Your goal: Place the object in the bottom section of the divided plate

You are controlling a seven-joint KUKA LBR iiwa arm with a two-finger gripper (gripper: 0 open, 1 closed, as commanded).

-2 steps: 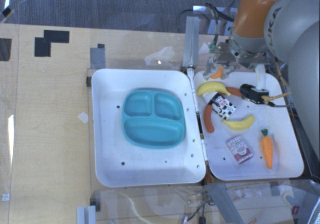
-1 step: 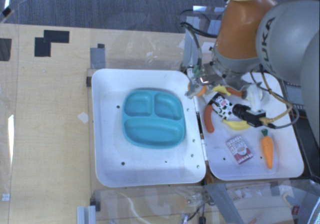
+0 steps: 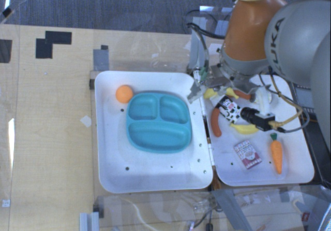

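Observation:
A blue divided plate (image 3: 158,122) lies in the left white bin (image 3: 150,178), its wide section toward the front. An orange ball (image 3: 124,93) rests in that bin just beyond the plate's left corner. My gripper (image 3: 196,89) hangs over the wall between the two bins, close to the plate's far right corner, and I see nothing held in it. In the right bin (image 3: 295,173) lie a red sausage (image 3: 216,122), a black-and-white cow toy (image 3: 228,109), a yellow banana (image 3: 244,128), a carrot (image 3: 277,156) and a red-and-white packet (image 3: 247,154).
The arm's orange band (image 3: 251,26) and grey body cover the back of the right bin. A yellow piece (image 3: 211,92) and a white object (image 3: 262,99) peek out under the wrist. Bare wooden bench (image 3: 46,137) spreads to the left of the bins.

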